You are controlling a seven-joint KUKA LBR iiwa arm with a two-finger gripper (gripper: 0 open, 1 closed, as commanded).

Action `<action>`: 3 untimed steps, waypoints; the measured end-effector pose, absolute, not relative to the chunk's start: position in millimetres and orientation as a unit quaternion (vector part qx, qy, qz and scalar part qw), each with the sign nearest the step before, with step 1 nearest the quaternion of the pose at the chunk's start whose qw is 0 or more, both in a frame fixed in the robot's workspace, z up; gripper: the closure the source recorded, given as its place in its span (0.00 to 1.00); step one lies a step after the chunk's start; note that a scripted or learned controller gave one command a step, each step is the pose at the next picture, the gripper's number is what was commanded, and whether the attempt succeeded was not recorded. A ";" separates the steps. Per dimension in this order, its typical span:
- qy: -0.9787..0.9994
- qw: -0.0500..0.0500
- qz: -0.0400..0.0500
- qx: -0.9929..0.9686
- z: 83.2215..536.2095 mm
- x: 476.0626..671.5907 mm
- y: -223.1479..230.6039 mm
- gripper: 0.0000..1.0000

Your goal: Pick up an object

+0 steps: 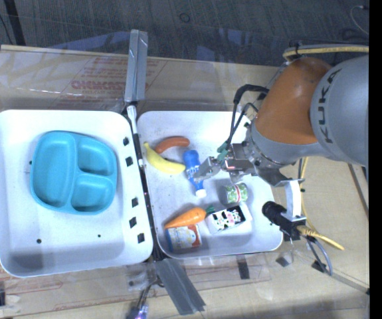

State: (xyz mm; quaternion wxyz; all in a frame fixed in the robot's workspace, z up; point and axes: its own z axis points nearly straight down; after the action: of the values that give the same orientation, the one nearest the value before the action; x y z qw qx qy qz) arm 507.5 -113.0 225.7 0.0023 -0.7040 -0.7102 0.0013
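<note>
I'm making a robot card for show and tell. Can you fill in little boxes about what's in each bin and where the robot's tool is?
left bin: blue tray with compartments
right bin: banana, sausage, blue bottle, carrot, green can, black-and-white carton, orange-labelled packet
arm: reaches in from the right
tool: over the right bin, beside the blue bottle
tool grip: cannot tell

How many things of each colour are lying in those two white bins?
Blue: 2, the tray and the bottle
Yellow: 1, the banana
Orange: 2, the carrot and the pouch
Red-brown: 1, the sausage
Green: 1, the can
Black and white: 1, the carton
Total: 8
</note>
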 end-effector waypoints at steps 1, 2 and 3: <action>-0.690 0.002 0.002 -0.724 125.8 583.9 -151.0 0.00; -0.697 0.002 0.002 -0.717 91.1 599.3 -143.2 0.00; -0.698 0.003 0.002 -0.716 101.0 599.6 -142.7 1.00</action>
State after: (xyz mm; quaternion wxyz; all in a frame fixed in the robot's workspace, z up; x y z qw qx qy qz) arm 599.6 -142.7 101.0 0.0031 -0.7158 -0.6983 0.0022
